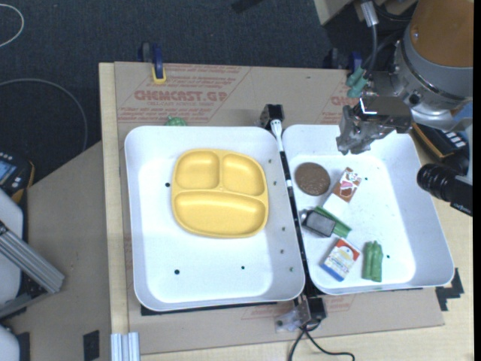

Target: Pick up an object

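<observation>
The end effector (353,143) hangs over the right bin's (428,224) far edge. The left bin (150,224) holds a yellow divided plate (220,192); a brown disc (312,178) lies nearby.

Bright, even overhead light; the two shallow white plastic bins (150,201) glare almost featureless. Soft shadows fall toward 6 o'clock. Corners at 11 o'clock dim; focus stays fairly sharp.
</observation>
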You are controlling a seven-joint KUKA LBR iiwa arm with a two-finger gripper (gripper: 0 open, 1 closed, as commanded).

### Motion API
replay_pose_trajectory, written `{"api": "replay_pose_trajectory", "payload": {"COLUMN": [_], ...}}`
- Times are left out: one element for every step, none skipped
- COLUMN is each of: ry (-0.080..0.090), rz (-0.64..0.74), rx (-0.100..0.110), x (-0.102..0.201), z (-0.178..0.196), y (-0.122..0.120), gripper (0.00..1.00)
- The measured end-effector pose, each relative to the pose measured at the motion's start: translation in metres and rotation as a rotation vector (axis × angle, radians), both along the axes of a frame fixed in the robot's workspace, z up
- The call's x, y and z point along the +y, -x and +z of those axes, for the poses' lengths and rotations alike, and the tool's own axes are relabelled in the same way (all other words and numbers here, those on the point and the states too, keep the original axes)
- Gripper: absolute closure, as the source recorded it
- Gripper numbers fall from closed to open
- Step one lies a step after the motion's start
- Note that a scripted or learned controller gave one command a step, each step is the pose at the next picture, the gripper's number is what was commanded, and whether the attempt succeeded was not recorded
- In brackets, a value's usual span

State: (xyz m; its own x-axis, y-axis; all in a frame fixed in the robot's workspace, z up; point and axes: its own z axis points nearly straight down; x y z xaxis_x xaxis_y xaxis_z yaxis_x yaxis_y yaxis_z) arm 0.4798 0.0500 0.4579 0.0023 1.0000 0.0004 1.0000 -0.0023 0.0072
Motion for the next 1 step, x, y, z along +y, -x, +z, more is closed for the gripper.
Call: {"api": "replay_pose_trajectory", "payload": {"ry": [0.000], "rz": [0.005], "rx": [0.010], "x": [0.0259], "z": [-0.0093], "y": [0.0007], "gripper": [1.00]}}
